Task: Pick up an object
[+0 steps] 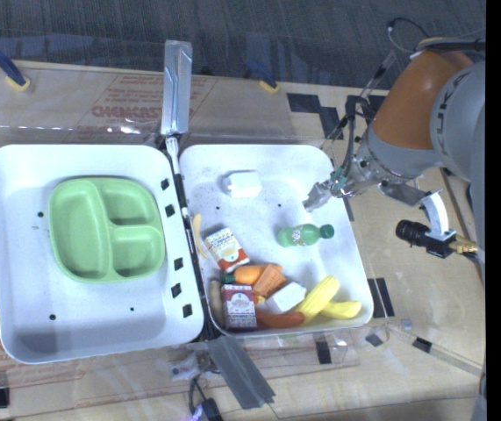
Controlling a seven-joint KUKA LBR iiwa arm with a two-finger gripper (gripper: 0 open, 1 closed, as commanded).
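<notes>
Near the right bin's (pixel 345 261) right edge, the gripper (pixel 318 196), its jaws' state impossible to tell, hovers just above-right of a green bottle (pixel 304 234) lying crosswise.

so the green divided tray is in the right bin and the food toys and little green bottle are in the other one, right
Not quite. The green divided tray lies in the left bin, as the camera view shows. The food toys, such as the banana, and the little green bottle are in the other one, the right bin.
</notes>
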